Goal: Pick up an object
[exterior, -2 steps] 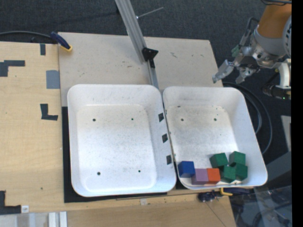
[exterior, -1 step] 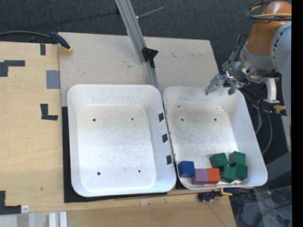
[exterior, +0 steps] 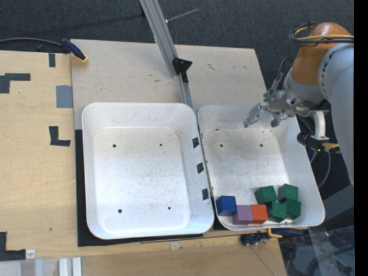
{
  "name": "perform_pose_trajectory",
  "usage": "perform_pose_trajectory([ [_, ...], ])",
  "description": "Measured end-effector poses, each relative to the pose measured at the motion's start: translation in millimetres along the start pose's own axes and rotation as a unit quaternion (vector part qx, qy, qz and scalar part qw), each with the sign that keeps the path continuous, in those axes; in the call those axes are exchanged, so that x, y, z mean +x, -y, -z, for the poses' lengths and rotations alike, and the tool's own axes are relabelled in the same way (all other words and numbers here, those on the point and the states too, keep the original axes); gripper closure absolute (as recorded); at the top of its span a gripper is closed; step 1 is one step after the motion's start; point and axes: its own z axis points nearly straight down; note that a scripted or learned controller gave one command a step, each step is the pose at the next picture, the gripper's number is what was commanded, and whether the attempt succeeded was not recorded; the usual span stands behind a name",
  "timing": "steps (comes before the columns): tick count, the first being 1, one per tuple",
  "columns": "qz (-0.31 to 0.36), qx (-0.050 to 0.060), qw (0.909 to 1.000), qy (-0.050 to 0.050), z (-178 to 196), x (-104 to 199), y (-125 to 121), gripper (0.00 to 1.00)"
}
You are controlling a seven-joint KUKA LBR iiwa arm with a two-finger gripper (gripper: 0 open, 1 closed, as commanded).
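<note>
Your gripper (exterior: 263, 117) hangs at twelve o'clock in the right bin (exterior: 241, 160), jaws spread and empty, while the blue block (exterior: 226, 204) at six o'clock looks light, rigid and smooth, so pinch its flat sides.

arm: reaching in from right, wrist angled down-left | end effector (exterior: 263, 118): fingers spread, nothing held

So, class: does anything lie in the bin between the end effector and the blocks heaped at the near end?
Nothing visible does. The end effector hangs over the right bin's far end; bare floor runs to the blocks.
</note>
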Motion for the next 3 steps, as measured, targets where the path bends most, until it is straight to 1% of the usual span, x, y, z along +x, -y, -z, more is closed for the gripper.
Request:
perform_pose_trajectory([
  [1, 0.001, -0.003, 1.0000, 0.001, 14.8, 0.7, -2.2, 1.00],
  [2, 0.001, -0.007, 1.0000, 0.000, 77.8, -2.8, -5.3, 1.00],
  [3, 0.001, -0.007, 1.0000, 0.000, 128.2, 7.7, -5.8, 1.00],
])
